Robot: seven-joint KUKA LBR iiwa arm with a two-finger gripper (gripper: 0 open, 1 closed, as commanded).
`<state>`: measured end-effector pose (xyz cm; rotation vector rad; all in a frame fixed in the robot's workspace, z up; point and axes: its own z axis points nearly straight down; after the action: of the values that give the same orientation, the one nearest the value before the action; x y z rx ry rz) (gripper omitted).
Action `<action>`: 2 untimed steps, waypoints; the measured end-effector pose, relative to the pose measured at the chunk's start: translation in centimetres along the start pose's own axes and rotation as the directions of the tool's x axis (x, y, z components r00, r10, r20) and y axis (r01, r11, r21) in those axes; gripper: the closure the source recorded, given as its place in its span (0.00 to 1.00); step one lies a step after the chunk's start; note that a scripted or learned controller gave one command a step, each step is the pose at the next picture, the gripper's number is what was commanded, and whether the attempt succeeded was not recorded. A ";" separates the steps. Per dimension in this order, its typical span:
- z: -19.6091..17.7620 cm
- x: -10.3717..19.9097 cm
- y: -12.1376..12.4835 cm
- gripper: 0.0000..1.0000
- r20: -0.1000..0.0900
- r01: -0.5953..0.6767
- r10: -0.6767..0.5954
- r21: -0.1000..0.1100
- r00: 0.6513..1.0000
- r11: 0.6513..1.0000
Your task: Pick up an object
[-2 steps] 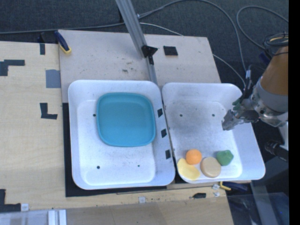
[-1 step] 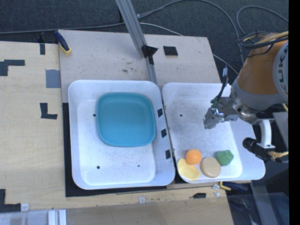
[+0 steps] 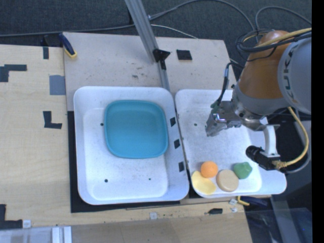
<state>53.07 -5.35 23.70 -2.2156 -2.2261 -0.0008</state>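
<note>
Camera view looks down at a slant on two shallow white bins set side by side on a speckled board. Left bin holds a square teal plate lying flat toward its upper middle, with bare white floor around it. Right bin has its objects gathered along the near edge: a yellow flat piece at the near-left corner, an orange ball sitting just above and touching it, a tan round disc beside these, and a green lumpy object just right of the disc. The grey arm with its orange band reaches in from the right over the upper half of that bin. Its gripper hangs above bare bin floor, well apart from the cluster of objects below it in the view. Nothing shows between the fingers, and how far they are spread I cannot tell from this angle. A metal strut runs diagonally across the board behind the bins.
</note>
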 end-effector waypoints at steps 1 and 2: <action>1.2 5.4 0.4 1.00 0.000 0.000 0.000 0.001 1.000 1.000; 0.5 10.0 2.0 1.00 0.000 0.000 0.000 0.000 1.000 1.000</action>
<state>55.00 4.63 23.21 -2.2159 -2.2261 -0.0006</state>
